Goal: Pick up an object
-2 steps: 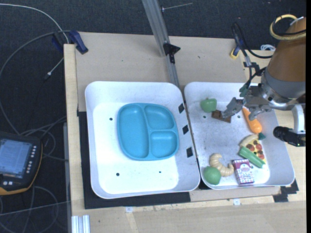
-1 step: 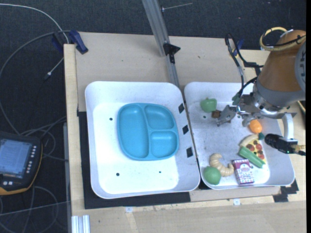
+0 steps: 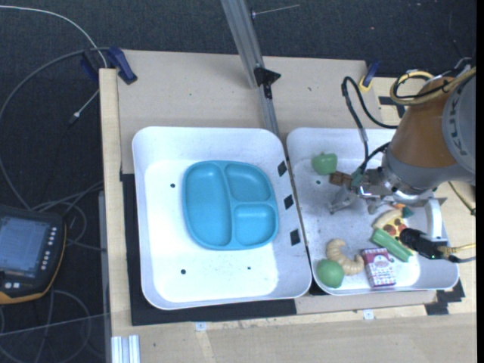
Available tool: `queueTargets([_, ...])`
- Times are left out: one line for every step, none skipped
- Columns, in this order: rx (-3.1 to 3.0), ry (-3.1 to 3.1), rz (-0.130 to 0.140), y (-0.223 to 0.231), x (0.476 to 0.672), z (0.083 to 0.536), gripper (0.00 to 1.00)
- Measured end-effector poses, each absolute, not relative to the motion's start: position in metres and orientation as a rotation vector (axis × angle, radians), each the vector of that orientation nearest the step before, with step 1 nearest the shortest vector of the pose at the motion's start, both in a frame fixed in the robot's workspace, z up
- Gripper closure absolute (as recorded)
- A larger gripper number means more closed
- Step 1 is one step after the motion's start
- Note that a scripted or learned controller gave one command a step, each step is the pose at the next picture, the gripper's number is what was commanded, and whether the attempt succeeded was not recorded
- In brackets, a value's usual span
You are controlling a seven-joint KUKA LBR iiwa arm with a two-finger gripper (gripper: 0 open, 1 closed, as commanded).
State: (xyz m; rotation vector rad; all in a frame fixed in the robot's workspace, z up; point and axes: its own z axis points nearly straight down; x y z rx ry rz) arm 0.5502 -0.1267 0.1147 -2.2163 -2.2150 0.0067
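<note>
Your arm (image 3: 439,138) runs off the right picture edge and covers part of the right bin (image 3: 302,146) near the table's right edge. The yellowish item (image 3: 389,221) under the wrist is half hidden, too unclear to name.

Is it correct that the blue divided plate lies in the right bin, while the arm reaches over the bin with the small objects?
Not quite. The camera view shows the blue divided plate in the left bin, not the right. The arm does reach over the right bin with the small objects.
</note>
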Motion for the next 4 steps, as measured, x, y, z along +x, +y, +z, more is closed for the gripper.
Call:
queueTargets([-2.220,-2.222,-0.003,-0.126,0.553,0.129,1.00])
queueTargets([-2.225,-2.226,-0.005,-0.134,0.556,0.177,1.00])
queueTargets([-2.224,-2.227,-0.007,-0.130,0.550,0.226,1.00])
queueTargets([-2.224,-2.228,-0.007,-0.130,0.551,0.281,1.00])
